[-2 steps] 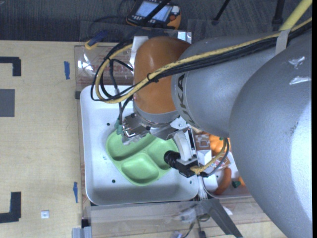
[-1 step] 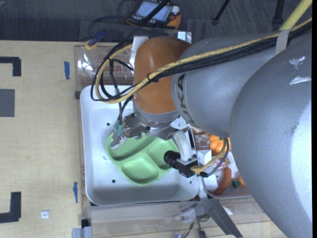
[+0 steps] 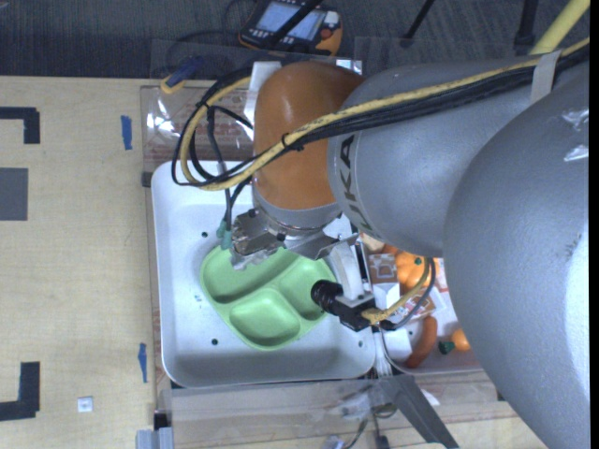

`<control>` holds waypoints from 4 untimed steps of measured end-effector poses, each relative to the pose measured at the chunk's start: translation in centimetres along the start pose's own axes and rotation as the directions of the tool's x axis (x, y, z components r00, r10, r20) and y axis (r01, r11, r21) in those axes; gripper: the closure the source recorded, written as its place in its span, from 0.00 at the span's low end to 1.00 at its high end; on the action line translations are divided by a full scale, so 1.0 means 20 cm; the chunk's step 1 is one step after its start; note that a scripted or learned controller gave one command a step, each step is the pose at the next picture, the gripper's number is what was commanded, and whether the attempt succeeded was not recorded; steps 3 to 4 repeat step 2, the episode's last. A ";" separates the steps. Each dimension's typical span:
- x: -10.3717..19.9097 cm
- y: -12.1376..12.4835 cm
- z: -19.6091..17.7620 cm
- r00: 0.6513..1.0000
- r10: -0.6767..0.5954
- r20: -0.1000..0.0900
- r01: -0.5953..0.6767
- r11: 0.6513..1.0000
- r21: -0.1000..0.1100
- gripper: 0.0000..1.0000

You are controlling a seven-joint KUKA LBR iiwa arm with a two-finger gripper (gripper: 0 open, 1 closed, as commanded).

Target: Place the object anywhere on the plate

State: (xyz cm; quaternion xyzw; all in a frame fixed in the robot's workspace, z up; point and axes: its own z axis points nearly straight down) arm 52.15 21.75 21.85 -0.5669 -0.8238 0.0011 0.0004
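A light green divided plate [image 3: 262, 305] lies in the left white bin [image 3: 182, 279], toward its front. The arm's orange band and wrist hang right above the plate's back part and hide it. My gripper [image 3: 251, 239] is below the wrist, just over the plate's back rim, and the wrist covers its tips. No object shows on the plate's visible compartments. Orange items [image 3: 412, 269] lie in the right bin, mostly hidden by the arm.
The big grey arm covers most of the right bin and the right side of the view. Yellow and black cables loop over the left bin's back edge [image 3: 201, 157]. An orange-red item [image 3: 423, 340] lies near the right bin's front. Wooden bench spreads to the left.
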 end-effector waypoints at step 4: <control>-0.23 -0.01 0.25 0.991 0.132 -0.001 -0.132 0.991 -0.002 1.00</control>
